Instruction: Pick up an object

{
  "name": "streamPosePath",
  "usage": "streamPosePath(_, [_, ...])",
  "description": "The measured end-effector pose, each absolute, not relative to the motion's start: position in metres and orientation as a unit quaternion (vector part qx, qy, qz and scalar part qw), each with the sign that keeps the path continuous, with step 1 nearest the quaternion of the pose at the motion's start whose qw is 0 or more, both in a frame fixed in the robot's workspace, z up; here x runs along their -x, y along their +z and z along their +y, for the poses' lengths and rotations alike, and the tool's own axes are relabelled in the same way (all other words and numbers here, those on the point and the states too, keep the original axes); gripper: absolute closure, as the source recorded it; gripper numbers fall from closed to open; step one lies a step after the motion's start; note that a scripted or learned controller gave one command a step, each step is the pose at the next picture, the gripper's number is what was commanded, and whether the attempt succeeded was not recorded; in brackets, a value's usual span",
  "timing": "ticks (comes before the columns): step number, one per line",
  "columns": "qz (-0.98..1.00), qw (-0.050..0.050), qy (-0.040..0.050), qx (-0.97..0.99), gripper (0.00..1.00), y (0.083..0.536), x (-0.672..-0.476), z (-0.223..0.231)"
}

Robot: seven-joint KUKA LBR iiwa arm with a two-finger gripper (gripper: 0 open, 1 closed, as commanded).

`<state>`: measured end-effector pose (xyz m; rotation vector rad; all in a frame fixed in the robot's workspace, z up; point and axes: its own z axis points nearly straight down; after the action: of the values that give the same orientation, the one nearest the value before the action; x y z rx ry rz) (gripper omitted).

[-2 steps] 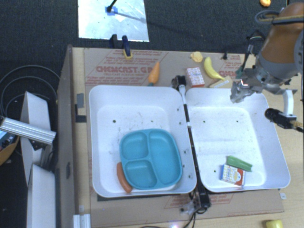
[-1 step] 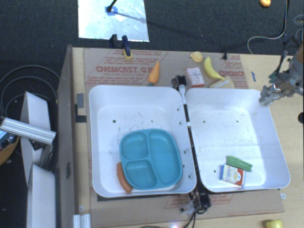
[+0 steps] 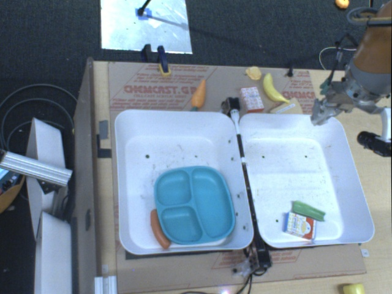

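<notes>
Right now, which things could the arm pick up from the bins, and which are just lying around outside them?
In the bins:
blue divided plate
hot dog
small carton
green piece

Lying outside:
banana
carrot
pink box

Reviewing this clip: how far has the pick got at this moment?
Nothing looks done yet. The gripper sits at the far right corner of the right bin, with nothing seen between its jaws. The small carton and green piece lie at that bin's near edge; the blue divided plate and orange sausage lie in the left bin. Reaching, grasping and lifting all remain.
</notes>
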<state>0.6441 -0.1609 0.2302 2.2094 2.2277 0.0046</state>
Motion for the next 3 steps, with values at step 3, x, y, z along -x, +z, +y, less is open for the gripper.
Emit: streamPosePath(3, [0.71, 0.001, 0.0014, -0.704, 1.0, 0.219, -0.656, -0.154])
